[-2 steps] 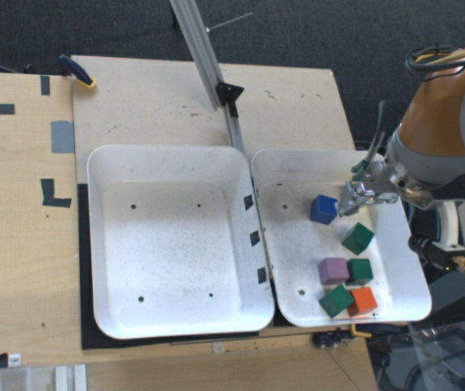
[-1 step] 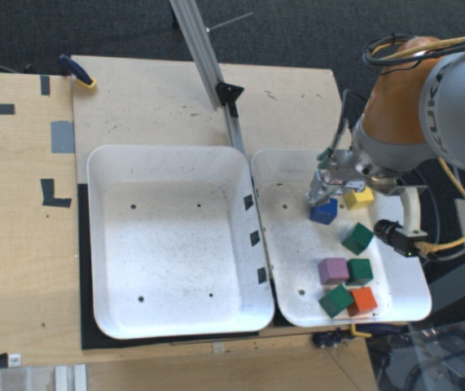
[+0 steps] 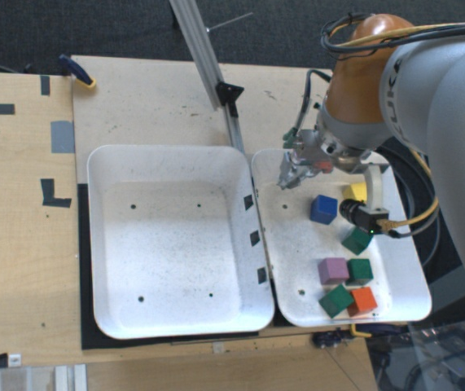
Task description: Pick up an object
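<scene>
My gripper point(image 3: 291, 177) hangs over the far left part of the right bin point(image 3: 297, 251), its fingertips pointing down and close together, with nothing seen between them. A blue cube point(image 3: 324, 209) lies just to its right and a little nearer the camera. A yellow block point(image 3: 356, 191) sits beside the arm's wrist. Further toward the front lie a dark green block point(image 3: 356, 239), a pink cube point(image 3: 334, 270), a green cube point(image 3: 360, 269), another green block point(image 3: 336, 300) and an orange cube point(image 3: 364, 300).
The left bin point(image 3: 102, 218) sits beside the right one, sharing a raised middle rim. A slanted metal pole point(image 3: 203, 55) crosses above the bench behind the bins. Black cables point(image 3: 407, 218) loop at the right bin's far side.
</scene>
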Available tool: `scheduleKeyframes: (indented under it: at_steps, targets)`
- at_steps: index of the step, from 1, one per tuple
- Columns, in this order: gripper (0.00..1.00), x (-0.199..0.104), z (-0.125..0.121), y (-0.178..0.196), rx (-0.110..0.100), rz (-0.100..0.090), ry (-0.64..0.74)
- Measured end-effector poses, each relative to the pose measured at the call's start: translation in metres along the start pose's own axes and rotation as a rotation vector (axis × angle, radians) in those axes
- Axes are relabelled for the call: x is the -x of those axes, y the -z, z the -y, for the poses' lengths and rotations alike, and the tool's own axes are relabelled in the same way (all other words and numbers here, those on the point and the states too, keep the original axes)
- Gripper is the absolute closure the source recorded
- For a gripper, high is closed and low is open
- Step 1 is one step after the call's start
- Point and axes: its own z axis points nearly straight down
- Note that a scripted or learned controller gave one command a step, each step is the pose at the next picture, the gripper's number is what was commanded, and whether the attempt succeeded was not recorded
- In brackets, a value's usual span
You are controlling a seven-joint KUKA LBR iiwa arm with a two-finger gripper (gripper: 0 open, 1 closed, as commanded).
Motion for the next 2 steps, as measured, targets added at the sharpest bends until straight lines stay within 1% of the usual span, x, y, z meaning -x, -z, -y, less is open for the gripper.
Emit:
scheduleKeyframes:
  at_steps: [1,2]
  targets:
    - [1.00,-0.044,-0.023,-0.009,-0.001,0.001,-0.001]
    - [1.00,-0.097,-0.044,0.005,0.001,0.000,0.000]
